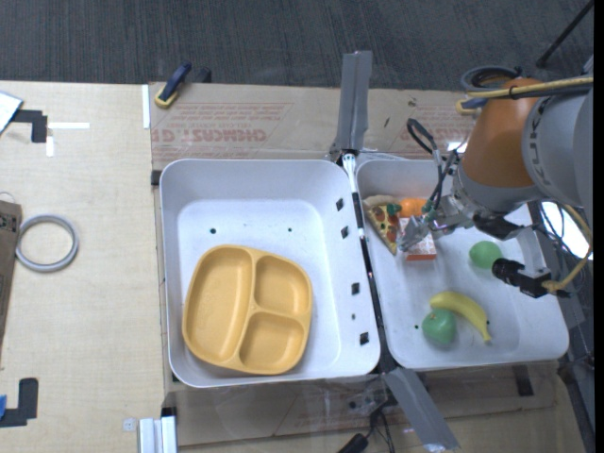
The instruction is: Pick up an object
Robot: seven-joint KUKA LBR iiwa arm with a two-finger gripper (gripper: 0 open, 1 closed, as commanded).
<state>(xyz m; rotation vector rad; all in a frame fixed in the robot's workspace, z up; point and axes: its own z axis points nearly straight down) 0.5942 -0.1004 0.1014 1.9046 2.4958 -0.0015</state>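
One grey arm with an orange band reaches into the right white bin [543, 343].

Its two-finger gripper [415, 237] hangs low over a small red-and-white box [422, 242] at the bin's back left; whether the fingers grip anything cannot be told. Just beside the box lies a toy pizza slice [382, 220]. Farther out sit a light green ball [485, 254], a yellow banana [464, 310] and a green apple [439, 327] touching it. The left white bin [189, 192] carries a yellow three-compartment plastic tray [248, 308].
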